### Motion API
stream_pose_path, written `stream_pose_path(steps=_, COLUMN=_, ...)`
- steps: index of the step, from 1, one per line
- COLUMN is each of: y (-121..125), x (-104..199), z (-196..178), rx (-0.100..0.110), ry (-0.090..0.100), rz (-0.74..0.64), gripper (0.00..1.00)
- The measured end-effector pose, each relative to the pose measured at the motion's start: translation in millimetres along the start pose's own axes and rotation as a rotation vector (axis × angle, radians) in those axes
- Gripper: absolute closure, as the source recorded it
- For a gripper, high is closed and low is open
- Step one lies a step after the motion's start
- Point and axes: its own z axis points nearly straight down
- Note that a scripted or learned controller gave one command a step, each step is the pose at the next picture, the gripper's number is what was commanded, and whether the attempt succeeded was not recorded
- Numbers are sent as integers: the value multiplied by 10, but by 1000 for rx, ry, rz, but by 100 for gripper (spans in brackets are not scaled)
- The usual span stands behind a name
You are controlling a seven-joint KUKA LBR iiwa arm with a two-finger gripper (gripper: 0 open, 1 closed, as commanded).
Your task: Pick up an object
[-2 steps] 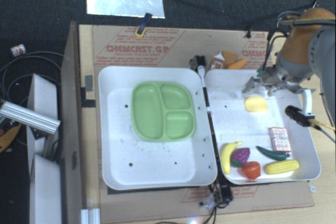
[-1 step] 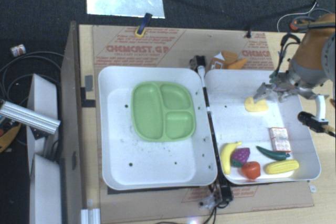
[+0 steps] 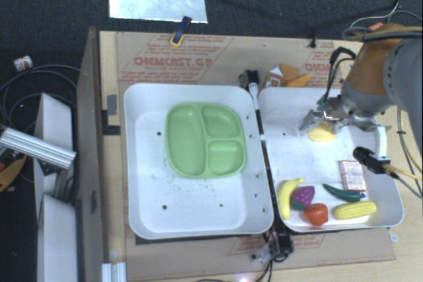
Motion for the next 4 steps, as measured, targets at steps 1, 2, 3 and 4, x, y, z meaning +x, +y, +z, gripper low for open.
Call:
stream_pose_path(steps=1, y=-130, x=-228, z=-392, rx=-4, ry=-3, rz=7, gripper=0)
stream_pose_path(steps=2, y=-185, x=-77, z=-34, rx=0, ry=-1, rz=3, gripper=0)
stream_pose_path(steps=3, y=-353, x=-509, z=-921, rx=-9, ry=-6, rz=9, gripper=0)
stream_pose_path(steps=4, y=16, x=-121, z=-562, rx=-4, ry=-1, rz=-1, gripper=0)
